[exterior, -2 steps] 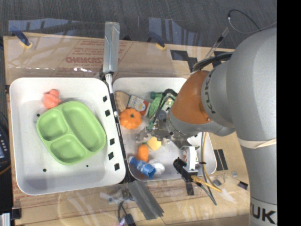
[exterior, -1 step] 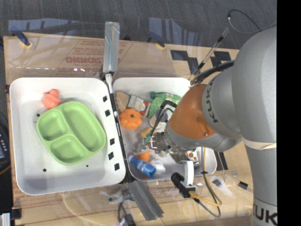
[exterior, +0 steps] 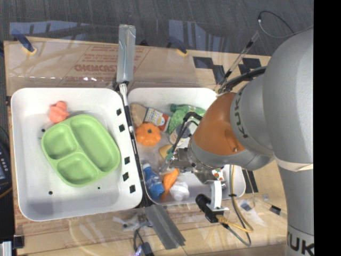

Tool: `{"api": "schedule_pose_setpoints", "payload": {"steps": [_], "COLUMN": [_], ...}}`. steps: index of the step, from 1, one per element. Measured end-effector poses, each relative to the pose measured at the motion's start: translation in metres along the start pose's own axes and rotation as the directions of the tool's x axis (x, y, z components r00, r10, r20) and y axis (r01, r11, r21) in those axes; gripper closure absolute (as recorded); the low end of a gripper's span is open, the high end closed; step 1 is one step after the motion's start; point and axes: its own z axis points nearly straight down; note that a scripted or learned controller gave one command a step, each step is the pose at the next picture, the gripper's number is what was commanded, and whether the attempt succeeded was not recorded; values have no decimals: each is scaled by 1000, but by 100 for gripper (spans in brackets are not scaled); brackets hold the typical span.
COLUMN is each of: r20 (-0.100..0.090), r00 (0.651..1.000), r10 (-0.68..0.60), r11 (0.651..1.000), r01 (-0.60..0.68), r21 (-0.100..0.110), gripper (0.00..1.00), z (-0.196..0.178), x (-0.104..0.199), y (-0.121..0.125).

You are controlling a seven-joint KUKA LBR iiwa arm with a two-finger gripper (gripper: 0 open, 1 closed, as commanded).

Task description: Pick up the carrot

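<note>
Grey arm overhangs carrot, lying tilted, long axis diagonal.

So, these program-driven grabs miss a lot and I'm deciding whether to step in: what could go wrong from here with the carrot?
1. The small orange carrot lies wedged between a blue bottle-like item and a white object, so the grab may catch a neighbour instead.
2. The arm's orange-banded wrist covers the gripper, so a miss would be hard to spot.
3. The round orange pumpkin toy nearby is a similar colour and could be taken by mistake.
</note>
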Motion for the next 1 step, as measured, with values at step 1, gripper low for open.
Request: {"api": "schedule_pose_setpoints", "payload": {"steps": [1], "r20": [-1], "r00": [998], "r10": [-58], "r11": [998], "r01": [58], "r21": [-1], "gripper": [100], "z": [-91], "x": [87], "y": [34]}}
